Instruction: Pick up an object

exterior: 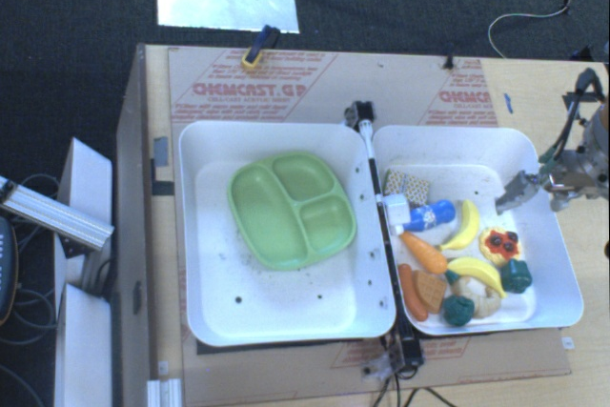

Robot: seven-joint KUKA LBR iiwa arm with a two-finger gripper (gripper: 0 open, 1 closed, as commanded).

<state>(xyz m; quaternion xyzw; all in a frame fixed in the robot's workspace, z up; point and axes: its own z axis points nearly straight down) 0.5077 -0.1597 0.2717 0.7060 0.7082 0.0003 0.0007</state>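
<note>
- Left bin [214, 319]: a green divided plate [291, 209].
- Right bin [562, 291]: blue bottle [426, 215], two bananas [466, 224], carrot [423, 252], broccoli [457, 310] and other toy food, clustered toward the near left.
- Gripper [518, 190] hovers over the right bin's far right part; whether its fingers are apart, I cannot tell.

Bright even overhead light, soft shadows, slight blur (glare on white bins [286, 133]).

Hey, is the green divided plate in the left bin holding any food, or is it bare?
Bare. The green divided plate lies flat in the left bin, its three compartments showing only green. The toy food sits in the right bin.
</note>
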